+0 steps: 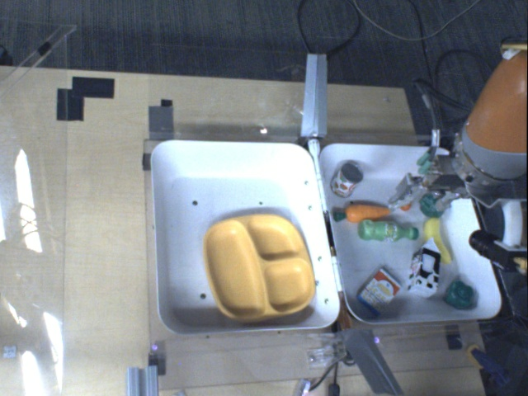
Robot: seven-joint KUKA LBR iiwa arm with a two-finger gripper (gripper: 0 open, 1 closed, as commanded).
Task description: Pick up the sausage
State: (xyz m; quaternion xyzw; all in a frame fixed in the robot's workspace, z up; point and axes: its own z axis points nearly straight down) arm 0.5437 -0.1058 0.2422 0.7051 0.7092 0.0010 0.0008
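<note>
**Clerk:** Item one, the gripper [410,190]?

**Checker:** It is over the upper right part of the right bin [493,308], at the end of the grey arm [495,151] with its orange band. Released or clenched: cannot tell, as the metal parts are too small and blurred.

**Clerk:** Surface and room?

**Checker:** Pale wood bench [99,221]. Black marks [82,95] at its upper left, and a clear sheet [29,188] with glare along its left side. A metal post [316,97] stands at the far end of the seam between the bins. Beyond the bench is dark carpet [165,15] with black cables [388,19] looped on it.

**Clerk:** Right bin, contents, nearest the gripper first?

**Checker:**
- Small green piece [430,205], just beside the gripper.
- Banana [438,244], just below that.
- Carrot [368,213], lying crosswise left of the gripper, leaf end toward the seam.
- Green bottle [386,231], on its side, just below the carrot and parallel to it.
- Can [348,176], near the upper left corner.
- Cow toy [426,272], black and white, touching the banana's lower end.
- Carton [379,289], tilted, near the front wall.
- Teal lump [459,294], lower right corner.

**Clerk:** The sausage?

**Checker:** Cannot tell which piece it is. Nothing listed reads clearly as one, and the cluster under the gripper is too blurred to sort.

**Clerk:** Left bin [177,180]?

**Checker:** One yellow tray [257,264] with three compartments, lying in the front half and set at a slant. The tray is well apart from the gripper.
</note>
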